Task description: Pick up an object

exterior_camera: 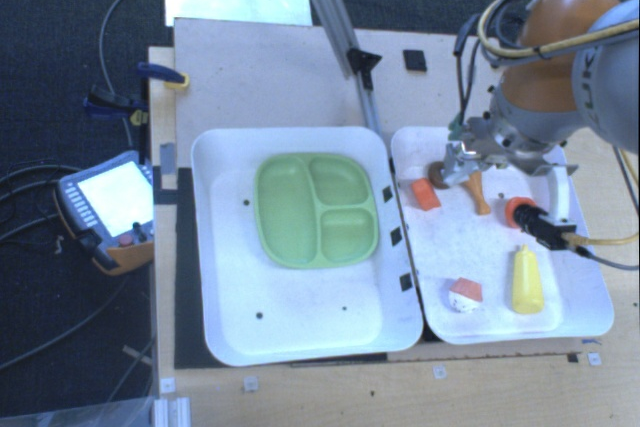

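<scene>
The bench [270,75] carries two shallow white bins side by side. The left bin [230,315] is the larger shape in view and holds a pale green divided tray [315,210], which lies flat toward the bin's upper middle with its three compartments facing up. The right bin [590,305] sits just beside it, their inner rims nearly touching along a line of dark clips.

The arm [560,45] reaches in from the right, its orange band showing above the wrist, and bends down over the upper part of the right bin. The gripper [458,167] hangs low at that bin's upper left, just above or touching a small brown object [438,182]; whether the jaws are spread or closed is not clear from this angle, since the wrist body hides most of them.

Within the right bin, a yellow bottle [527,280] lies lengthwise near the lower right. An orange block [426,196] rests just beside the brown object, close to the left wall. A thin orange stick [481,194] lies tilted near the gripper's right side. A red round piece [519,211] sits to the right of the stick, touching a black cable fitting [545,230]. A small red and white object [464,294] lies near the bin's lower middle, well apart from the gripper.
</scene>
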Controlling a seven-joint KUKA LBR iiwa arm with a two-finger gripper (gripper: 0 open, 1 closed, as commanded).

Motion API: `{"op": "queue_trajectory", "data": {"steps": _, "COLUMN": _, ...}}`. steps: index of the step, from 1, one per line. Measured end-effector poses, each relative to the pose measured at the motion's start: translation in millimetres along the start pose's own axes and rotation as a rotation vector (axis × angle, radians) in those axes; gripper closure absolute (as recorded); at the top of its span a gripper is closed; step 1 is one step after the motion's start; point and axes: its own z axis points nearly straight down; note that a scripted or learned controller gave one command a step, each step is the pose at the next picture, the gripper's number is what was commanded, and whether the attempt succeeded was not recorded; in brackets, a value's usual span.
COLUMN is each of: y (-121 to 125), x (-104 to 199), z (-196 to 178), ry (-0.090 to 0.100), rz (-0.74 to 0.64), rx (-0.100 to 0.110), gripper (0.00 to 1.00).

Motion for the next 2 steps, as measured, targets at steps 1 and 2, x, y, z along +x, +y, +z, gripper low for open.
{"op": "queue_trajectory", "data": {"steps": 1, "y": 1, "x": 58, "z": 6, "ry": 0.0, "rz": -0.001, "rx": 0.001, "gripper": 1.0}}
{"op": "queue_trajectory", "data": {"steps": 2, "y": 5, "x": 115, "z": -1, "ry": 0.001, "rz": -0.002, "rx": 0.0, "gripper": 1.0}}
